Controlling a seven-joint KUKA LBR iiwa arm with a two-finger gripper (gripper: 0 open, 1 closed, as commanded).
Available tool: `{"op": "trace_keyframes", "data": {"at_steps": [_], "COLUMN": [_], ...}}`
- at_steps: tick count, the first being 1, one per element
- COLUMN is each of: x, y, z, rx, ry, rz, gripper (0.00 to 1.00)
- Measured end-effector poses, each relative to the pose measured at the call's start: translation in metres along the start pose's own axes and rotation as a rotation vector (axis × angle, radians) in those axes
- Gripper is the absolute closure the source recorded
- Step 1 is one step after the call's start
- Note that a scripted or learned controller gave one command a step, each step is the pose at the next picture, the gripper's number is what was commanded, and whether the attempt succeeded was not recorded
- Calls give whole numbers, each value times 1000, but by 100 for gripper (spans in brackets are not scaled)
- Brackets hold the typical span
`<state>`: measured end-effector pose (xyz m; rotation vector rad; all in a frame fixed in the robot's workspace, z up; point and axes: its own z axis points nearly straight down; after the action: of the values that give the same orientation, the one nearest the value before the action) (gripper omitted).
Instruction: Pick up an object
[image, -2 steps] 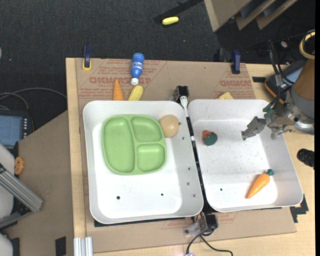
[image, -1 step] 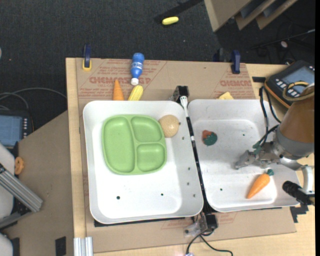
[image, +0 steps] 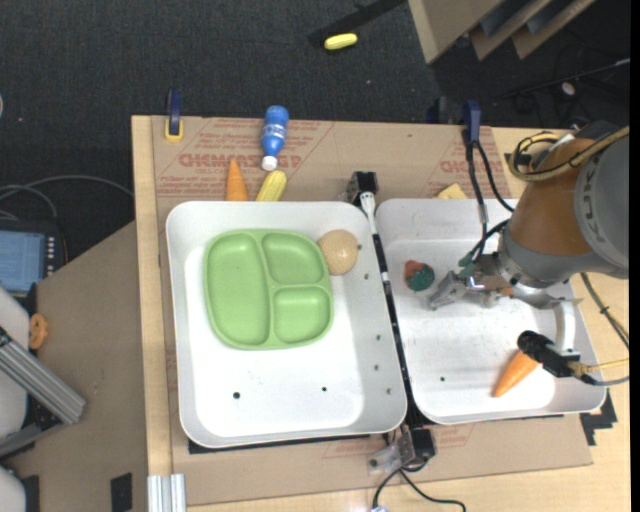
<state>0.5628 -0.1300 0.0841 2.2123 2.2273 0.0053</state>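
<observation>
**Two bins, four things inside, gripper low over the right one**

Take the green divided plate (image: 268, 288) as your anchor. It lies flat in the left bin (image: 200, 380), toward that bin's far half, three compartments up and nothing in them. Touching the plate's far right corner you see a tan ball (image: 339, 251), resting on the bin floor against the plate's rim.

Look right of the plate, across the seam between the bins, and you come to the right bin (image: 470, 390). Nearest the plate there is a small red and green object (image: 418, 274), near the far left part of that bin. Farther right and nearer the camera lies an orange carrot (image: 514, 372), tilted, its tip pointing toward the near left; a black fitting on the arm overlaps its thick end.

The gripper (image: 445, 291) sits in the right bin, just right of the red and green object and a little nearer to you, metal fingers (image: 440, 297) pointing back toward the plate. You cannot tell from this view whether the jaws are parted or closed; nothing shows between them.

Beyond the plate, outside the bins on the board (image: 330, 150), you have a blue and white bottle (image: 273, 136), a small orange cone (image: 235, 182) and a yellow piece (image: 271, 186) side by side.
</observation>
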Motion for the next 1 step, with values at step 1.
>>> {"op": "trace_keyframes", "data": {"at_steps": [1], "x": [42], "y": [64], "z": [-1], "rx": [-2], "ry": [0], "rz": [0], "gripper": [0]}}
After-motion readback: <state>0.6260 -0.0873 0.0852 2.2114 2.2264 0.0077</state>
